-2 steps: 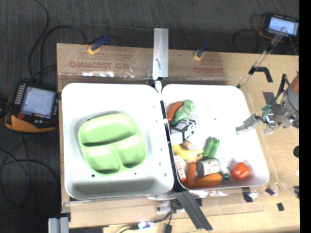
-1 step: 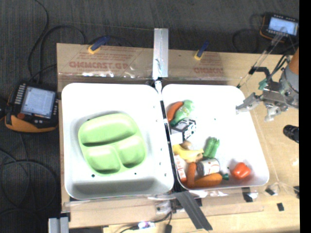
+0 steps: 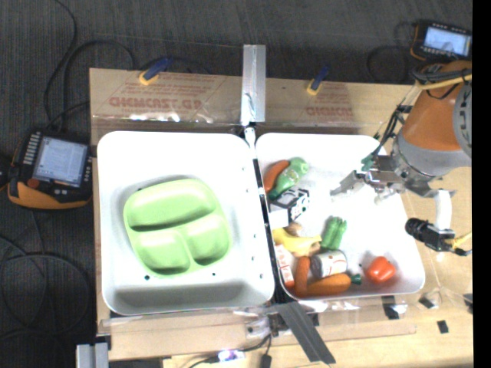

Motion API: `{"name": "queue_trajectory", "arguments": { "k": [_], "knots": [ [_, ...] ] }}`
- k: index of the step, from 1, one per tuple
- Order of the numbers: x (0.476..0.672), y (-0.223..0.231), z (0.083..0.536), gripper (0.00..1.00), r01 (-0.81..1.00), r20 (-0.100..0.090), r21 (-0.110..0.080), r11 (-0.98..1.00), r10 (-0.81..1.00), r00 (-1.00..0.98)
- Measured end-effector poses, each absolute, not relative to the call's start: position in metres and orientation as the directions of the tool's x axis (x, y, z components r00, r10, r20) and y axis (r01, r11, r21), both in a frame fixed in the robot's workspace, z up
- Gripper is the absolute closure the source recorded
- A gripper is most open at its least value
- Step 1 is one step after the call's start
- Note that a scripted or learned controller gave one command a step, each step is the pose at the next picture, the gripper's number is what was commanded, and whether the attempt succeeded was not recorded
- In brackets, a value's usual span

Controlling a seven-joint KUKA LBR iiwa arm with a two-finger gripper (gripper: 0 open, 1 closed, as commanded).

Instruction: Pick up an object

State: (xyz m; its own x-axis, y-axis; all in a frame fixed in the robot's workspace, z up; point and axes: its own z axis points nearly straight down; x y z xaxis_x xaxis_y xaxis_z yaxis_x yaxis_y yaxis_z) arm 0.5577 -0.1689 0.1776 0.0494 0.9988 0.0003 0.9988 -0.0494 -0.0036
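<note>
The right bin point(image 3: 399, 228) holds several toy foods. A green vegetable lying on an orange carrot point(image 3: 285, 175) is at its upper left, with a small black and white item point(image 3: 295, 200) below it. Further down are a yellow banana point(image 3: 298, 241), a green pepper-like piece point(image 3: 334, 232), a small can point(image 3: 330, 264), another carrot point(image 3: 328, 284) and a red pepper point(image 3: 381, 269). My gripper point(image 3: 362, 188) hangs over the bin's bare upper right part. It is open, its fingers spread with nothing between them, well right of the food pile.
The left bin point(image 3: 115, 159) holds a green divided tray point(image 3: 176, 225). A metal bar point(image 3: 254, 83) stands at the back between the bins. A handheld pendant point(image 3: 54, 167) lies left of the bench, and a black fitting point(image 3: 430, 234) sits at the right bin's edge.
</note>
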Motion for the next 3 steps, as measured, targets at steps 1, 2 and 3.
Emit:
{"name": "queue_trajectory", "arguments": {
  "k": [1, 2, 3],
  "knots": [
    [0.578, -0.212, 0.280, 0.00, 0.922, -0.005, -0.001, -0.388, 0.922, 0.388],
    [0.556, -0.171, 0.161, 0.00, 0.970, 0.000, -0.004, -0.244, 0.970, 0.244],
    [0.539, -0.166, 0.089, 0.00, 0.988, -0.001, 0.008, -0.152, 0.988, 0.152]
  ]
}}
